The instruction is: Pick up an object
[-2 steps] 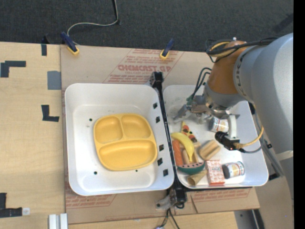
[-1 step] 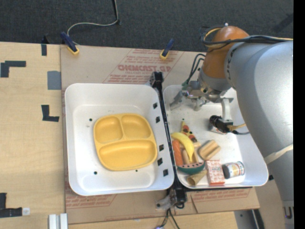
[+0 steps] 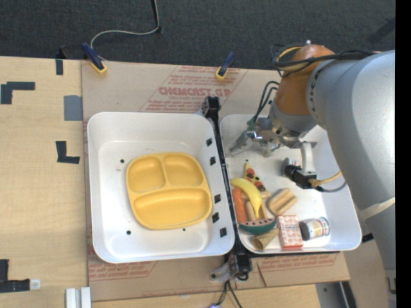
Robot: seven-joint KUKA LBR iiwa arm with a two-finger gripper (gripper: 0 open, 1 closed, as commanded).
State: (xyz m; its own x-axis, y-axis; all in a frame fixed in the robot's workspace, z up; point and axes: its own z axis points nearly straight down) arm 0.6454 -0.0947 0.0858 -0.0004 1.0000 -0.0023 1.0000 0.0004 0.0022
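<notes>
You're seeing the claw (image 3: 257, 140) hovering with fingers spread wide, gripping nothing, over the right white plastic bin (image 3: 334, 236). Curved yellow plastic banana (image 3: 250, 194) is lying just below it toward the near edge, long axis running diagonally.

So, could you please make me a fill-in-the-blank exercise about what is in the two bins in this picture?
1. The yellow plate has ___ compartments.
2. The yellow plate lies in the ___ bin of the camera view.
3. The banana lies in the ___ bin of the camera view.
4. The hand is above the bin that holds the ___.

Missing words: three; left; right; banana
</notes>
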